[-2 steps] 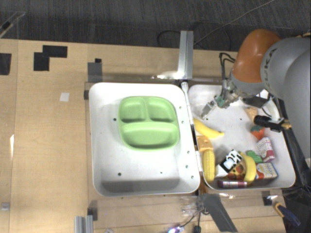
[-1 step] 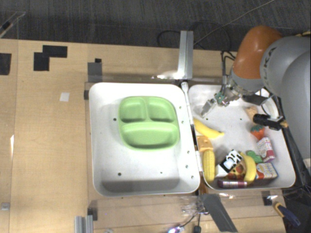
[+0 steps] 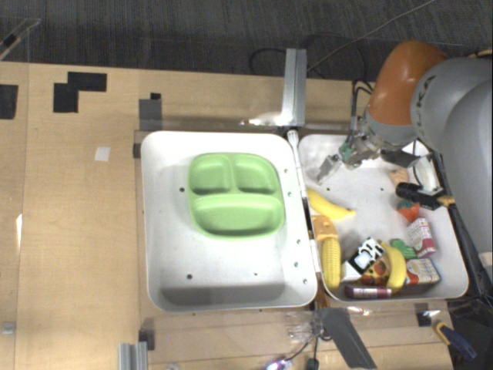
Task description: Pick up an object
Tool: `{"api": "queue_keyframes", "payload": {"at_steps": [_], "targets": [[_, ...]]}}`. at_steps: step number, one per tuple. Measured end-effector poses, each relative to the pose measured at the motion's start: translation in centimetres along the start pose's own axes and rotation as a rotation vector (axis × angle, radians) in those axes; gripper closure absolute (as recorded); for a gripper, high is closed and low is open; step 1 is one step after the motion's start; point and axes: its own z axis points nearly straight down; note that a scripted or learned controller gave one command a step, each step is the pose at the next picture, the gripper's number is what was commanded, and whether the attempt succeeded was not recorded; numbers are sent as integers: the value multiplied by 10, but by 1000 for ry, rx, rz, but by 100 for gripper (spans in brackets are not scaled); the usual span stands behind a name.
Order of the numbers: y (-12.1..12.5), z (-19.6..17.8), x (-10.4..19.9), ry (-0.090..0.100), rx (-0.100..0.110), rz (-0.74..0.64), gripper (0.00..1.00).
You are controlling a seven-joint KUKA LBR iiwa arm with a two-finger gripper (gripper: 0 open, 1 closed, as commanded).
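Right now the gripper (image 3: 330, 166) hangs low over the upper left of the right bin (image 3: 461, 284), its fingers slightly parted with nothing between them. It is poised above bare white floor, so closing here would likely catch nothing. The nearest candidate, a yellow wedge (image 3: 330, 205), lies just below it in the frame, against the bin's left wall; that wall could block a finger and nudge the piece aside. The wedge looks smooth and tapered, so it may slip from a pinch. Further down sits a corn cob (image 3: 330, 259), then a crowded heap along the bottom edge. A green tray (image 3: 234, 193) rests in the left bin (image 3: 166, 268).
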Motion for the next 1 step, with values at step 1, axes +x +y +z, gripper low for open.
{"api": "queue_keyframes", "payload": {"at_steps": [1], "targets": [[0, 0, -2, 1, -2, 37, 0]]}}
